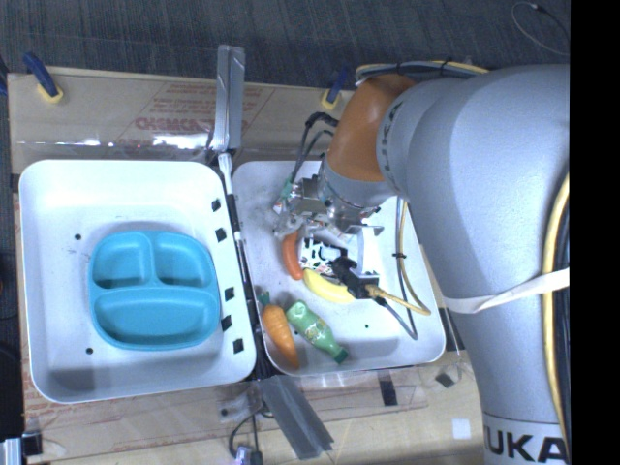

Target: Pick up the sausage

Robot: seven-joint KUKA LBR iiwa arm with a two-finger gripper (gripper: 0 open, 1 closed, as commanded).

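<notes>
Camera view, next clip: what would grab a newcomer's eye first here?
The big grey arm with its orange band fills the right side, its gripper down in the right bin. Under it lie bright toy foods: a reddish sausage, a banana, a carrot and a green bottle. In the left bin sits a blue divided plate.

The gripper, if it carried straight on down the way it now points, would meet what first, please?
Probably the sausage, lying just under the gripper in the right bin, beside the banana; depth is hard to judge from above.
</notes>
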